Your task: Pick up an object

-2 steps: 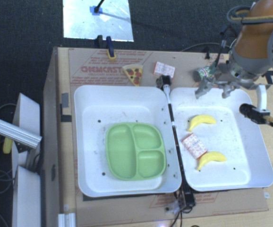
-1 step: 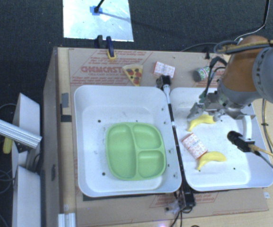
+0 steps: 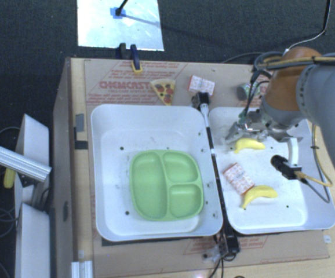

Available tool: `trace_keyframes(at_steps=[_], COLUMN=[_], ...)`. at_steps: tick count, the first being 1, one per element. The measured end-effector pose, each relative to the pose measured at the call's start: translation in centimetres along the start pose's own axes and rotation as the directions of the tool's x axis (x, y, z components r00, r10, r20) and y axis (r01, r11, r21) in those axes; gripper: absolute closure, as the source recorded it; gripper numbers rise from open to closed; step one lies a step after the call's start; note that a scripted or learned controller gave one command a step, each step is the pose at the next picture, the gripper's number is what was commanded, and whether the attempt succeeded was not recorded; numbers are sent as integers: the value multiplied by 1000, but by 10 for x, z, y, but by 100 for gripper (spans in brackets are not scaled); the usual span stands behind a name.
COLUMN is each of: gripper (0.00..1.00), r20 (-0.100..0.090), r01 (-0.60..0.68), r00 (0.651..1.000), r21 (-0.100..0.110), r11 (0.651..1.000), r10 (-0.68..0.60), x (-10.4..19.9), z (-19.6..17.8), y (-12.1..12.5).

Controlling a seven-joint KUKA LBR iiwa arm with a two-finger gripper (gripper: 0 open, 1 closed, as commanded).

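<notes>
The hand [image 3: 247,127] hangs low over the far-left part of the right bin [image 3: 315,204], just above a banana [image 3: 248,145]; whether it is open or closed I can't tell from here. That banana looks like a toy, so I'd guess it is light, stiff and a bit slick, best pinched across its thick middle. A second banana [image 3: 259,194] lies nearer, with a packet [image 3: 237,177] between the two. The left bin [image 3: 106,149] carries a green plate [image 3: 167,184]. Both bins sit on a cardboard-covered worktop [image 3: 127,84], with a pizza slice [image 3: 164,90] on its far side and dark carpet [image 3: 28,28] beyond.
</notes>
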State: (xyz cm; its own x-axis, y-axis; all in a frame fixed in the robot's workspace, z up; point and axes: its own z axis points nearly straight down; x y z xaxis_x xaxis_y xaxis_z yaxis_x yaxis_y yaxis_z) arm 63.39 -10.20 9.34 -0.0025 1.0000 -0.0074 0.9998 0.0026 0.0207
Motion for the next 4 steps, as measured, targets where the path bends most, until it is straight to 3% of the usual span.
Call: trace_keyframes(at_steps=[1,2,3,4], gripper=[100,100,0,0], r20=[2,-4,-6,-6], r01=[1,-1,0,-2], r00=[1000,1000,1000,1000], r21=[-6,16,17,21], r11=[1000,1000,1000,1000], r10=[-1,1,0,2], x=[-1,-76,-74,-105], z=[-12,-60,-59,10], y=[2,10,10,-25])
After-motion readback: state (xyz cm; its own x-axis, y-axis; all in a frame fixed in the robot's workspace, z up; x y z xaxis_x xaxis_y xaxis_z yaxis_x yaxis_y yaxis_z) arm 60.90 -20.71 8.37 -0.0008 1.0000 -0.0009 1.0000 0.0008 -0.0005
